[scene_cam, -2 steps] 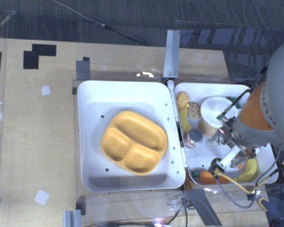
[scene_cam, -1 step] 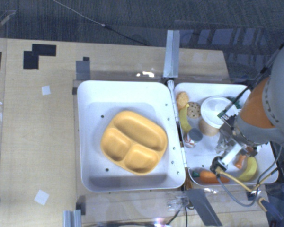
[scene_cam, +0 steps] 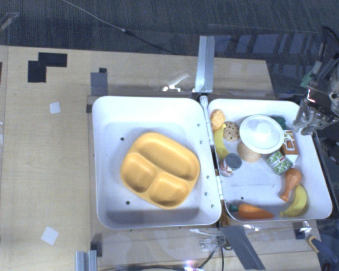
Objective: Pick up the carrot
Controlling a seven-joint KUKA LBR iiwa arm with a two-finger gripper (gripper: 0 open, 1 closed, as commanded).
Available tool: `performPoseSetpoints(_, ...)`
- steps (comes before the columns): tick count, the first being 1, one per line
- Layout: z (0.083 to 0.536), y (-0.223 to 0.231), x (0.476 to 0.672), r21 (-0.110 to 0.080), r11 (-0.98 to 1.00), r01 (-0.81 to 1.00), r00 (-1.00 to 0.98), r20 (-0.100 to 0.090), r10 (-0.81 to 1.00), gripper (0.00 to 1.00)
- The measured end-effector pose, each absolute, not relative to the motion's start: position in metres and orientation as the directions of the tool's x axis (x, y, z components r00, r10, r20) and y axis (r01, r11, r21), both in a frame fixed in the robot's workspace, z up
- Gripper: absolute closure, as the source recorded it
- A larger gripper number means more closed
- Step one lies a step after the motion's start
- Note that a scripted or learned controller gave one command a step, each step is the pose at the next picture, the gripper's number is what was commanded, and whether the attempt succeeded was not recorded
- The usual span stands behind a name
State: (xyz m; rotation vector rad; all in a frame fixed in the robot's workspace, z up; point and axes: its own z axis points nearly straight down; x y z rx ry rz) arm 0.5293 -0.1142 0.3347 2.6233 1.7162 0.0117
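Note:
The carrot (scene_cam: 253, 211) is orange with a green stub end and lies flat along the front edge of the right bin (scene_cam: 322, 180). My gripper (scene_cam: 308, 123) hangs over that bin's far right rim, well behind the carrot and to its right. It touches none of the items.
The right bin also holds a white bowl (scene_cam: 261, 133), a cookie (scene_cam: 231, 131), two bananas (scene_cam: 295, 202), a drumstick (scene_cam: 291, 183), a green packet (scene_cam: 279, 163) and a small can (scene_cam: 231, 162). The left bin (scene_cam: 110, 114) holds a yellow divided tray (scene_cam: 159, 169).

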Motion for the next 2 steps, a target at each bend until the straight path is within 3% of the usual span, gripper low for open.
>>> performPoseSetpoints(1, 0.187, -0.078, 0.538, -0.007, -0.431, 0.902, 0.431, -0.002, 0.902, 1.0)
performPoseSetpoints(2, 0.089, -0.089, 0.503, 0.006, -0.747, 0.665, 0.747, 0.009, 0.665, 1.0)
